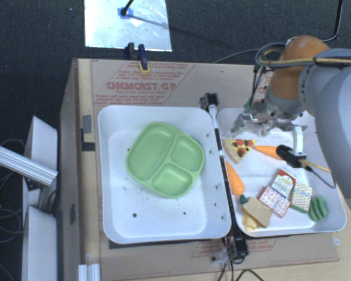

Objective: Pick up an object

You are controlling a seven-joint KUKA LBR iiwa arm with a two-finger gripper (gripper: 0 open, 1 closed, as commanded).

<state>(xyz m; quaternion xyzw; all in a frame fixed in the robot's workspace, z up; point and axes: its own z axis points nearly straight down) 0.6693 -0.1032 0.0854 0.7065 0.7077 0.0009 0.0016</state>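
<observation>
Overhead, at a slant: two shallow white bins sit side by side on a cardboard-covered surface (140, 84).
Left bin (120, 215): it holds a green divided plate (165, 159), lying flat near the middle.
Right bin (333, 212): it holds small toy foods, the things on offer for picking up.
Toys, far end: a pizza slice (241, 148) lies just beside a slim carrot (267, 151).
Toys, middle: a second, fatter carrot (236, 180) lies along the divider between the bins.
Toys, near end: a tan bread piece (257, 212), two patterned cards or packets (286, 193) and a green pea pod (318, 207) crowd together.
Arm: grey with an orange band, it reaches in from the right and ends over the far end of the right bin.
End effector (254, 123): it hovers above the bin floor, near the pizza slice; nothing shows between its fingers, and I cannot tell how far apart they stand.
Step in hand: likely choosing and closing on one toy.
How to do it well: I would go for the pizza slice or slim carrot, which sit nearest; centre over one piece and descend straight, so the neighbour is not nudged.
</observation>
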